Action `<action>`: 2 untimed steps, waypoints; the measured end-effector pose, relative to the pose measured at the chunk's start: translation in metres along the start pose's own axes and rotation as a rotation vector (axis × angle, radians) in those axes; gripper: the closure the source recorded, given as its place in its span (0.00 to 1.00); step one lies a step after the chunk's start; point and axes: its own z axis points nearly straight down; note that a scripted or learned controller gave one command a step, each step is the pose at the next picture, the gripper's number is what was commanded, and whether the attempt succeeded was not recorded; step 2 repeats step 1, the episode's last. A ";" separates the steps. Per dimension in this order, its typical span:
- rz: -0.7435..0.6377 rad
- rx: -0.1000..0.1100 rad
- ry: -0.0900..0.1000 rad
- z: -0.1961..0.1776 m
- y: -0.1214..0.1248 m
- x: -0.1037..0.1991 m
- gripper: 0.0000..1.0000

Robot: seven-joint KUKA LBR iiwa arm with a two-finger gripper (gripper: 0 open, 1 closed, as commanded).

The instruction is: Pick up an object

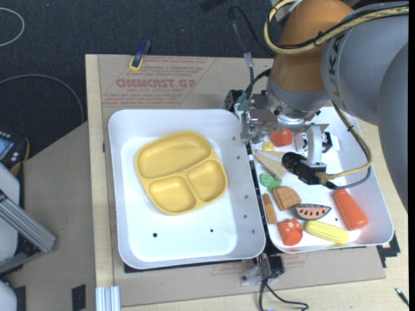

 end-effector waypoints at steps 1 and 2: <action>0.005 0.007 -0.001 0.019 -0.006 0.001 1.00; 0.005 0.007 -0.001 0.019 -0.006 0.001 1.00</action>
